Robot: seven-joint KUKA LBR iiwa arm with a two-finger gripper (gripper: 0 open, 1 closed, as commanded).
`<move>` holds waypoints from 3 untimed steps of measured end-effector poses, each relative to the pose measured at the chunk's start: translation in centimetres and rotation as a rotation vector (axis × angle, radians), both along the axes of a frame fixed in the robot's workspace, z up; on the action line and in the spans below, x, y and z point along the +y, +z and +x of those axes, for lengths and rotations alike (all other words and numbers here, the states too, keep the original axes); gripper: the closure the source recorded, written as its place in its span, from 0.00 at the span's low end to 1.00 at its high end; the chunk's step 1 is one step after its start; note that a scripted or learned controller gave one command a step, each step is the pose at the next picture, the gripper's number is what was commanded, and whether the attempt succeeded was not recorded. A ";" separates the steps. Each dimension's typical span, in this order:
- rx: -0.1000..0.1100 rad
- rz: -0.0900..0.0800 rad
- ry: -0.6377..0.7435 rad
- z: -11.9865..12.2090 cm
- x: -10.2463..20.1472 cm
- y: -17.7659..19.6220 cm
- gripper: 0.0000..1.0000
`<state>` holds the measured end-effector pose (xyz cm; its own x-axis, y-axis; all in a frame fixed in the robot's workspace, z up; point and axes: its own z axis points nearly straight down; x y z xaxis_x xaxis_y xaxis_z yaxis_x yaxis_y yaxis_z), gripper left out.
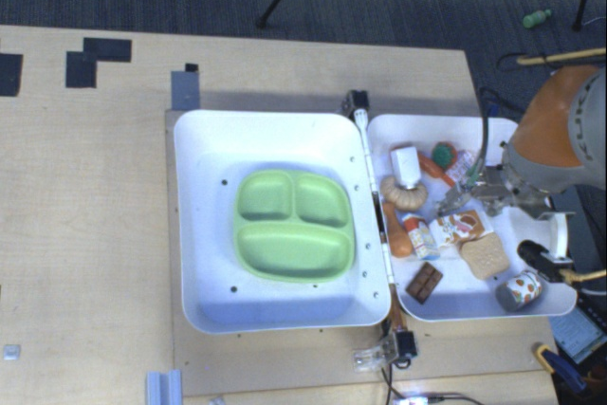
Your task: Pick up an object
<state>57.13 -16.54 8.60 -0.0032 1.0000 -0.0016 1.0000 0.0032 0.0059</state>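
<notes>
The right bin point(474, 130) holds several small things. At its back lie a white box point(405, 164), a ring-shaped bagel point(406, 195) and a carrot with a green top point(438, 160). Nearer the middle are an orange sausage-like piece point(398, 240), a small labelled can point(421, 238) and a white-and-red packet point(461, 226). Toward the front sit a slice of toast point(485, 254), a brown chocolate bar point(424, 281) and a grey cupcake-like thing point(519, 290). My gripper point(459, 197) hangs low over the bin's middle, just above the packet and right of the bagel.
The left bin point(204, 299) carries a green divided plate point(289, 225). A raised rim point(372, 204) separates the two bins. The arm with its orange band point(560, 123) covers the right bin's far right side. Bare bench lies to the left.
</notes>
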 end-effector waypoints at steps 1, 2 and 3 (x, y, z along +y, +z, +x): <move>0.000 -0.001 0.000 -0.3 0.5 0.0 0.00; 0.002 0.001 0.002 3.1 -0.8 -0.1 0.00; 0.001 0.001 -0.001 0.9 0.2 0.0 0.00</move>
